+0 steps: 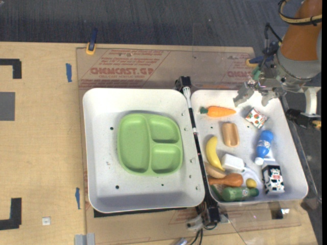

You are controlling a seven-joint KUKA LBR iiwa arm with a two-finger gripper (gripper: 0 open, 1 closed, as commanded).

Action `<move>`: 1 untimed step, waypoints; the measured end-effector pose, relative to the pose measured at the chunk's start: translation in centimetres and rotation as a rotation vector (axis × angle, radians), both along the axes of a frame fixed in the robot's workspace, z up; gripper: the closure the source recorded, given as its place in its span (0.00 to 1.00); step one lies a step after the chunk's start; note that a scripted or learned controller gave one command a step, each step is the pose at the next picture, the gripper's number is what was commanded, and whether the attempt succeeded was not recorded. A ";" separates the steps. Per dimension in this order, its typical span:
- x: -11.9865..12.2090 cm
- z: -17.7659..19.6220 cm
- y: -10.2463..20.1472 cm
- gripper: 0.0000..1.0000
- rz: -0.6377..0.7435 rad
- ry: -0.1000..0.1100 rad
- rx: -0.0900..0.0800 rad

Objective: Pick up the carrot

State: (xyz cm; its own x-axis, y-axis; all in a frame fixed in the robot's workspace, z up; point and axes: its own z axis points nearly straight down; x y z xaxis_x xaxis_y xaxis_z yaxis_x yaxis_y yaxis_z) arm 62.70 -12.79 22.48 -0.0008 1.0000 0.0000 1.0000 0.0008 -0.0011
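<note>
One carrot (220, 111) lies crosswise near the right bin's (299, 172) far edge; the tool (254, 92), fingers spread wide and holding nothing, should descend straddling its middle.

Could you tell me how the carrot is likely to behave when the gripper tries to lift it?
The carrot looks like smooth moulded plastic, so probably stiff, light, perhaps slippery. Its rounded, tapered body lies on its side on the bin floor, so a nudge may roll it. The gripper hovers near its thick end.

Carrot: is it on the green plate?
No. The carrot lies in the right bin, while the green plate sits in the left bin.
</note>
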 end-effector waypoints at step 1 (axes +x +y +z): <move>2.4 -12.9 2.1 0.00 0.124 -0.010 -0.001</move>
